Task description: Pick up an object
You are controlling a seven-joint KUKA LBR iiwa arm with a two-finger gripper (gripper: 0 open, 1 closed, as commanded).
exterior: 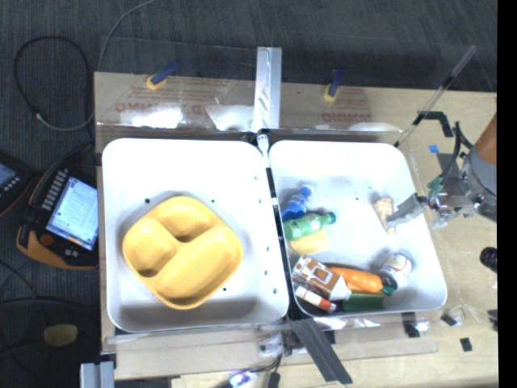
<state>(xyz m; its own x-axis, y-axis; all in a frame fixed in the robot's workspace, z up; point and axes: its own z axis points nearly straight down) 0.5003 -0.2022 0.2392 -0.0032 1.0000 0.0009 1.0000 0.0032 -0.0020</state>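
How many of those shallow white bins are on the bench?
2, side by side: the left shallow white bin holds a yellow divided plastic dish; the right shallow white bin holds small toy groceries.

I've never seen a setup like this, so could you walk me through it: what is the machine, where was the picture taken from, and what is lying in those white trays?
A single camera looks down at a slant on a bench with two shallow white bins. The left bin holds a yellow divided plate. The right bin holds small items: a green bottle, a blue object, an orange carrot-like piece, a small can and a printed carton. The robot arm reaches in from the right; its claw sits at that bin's right side. Whether it grips anything is too unclear to say.
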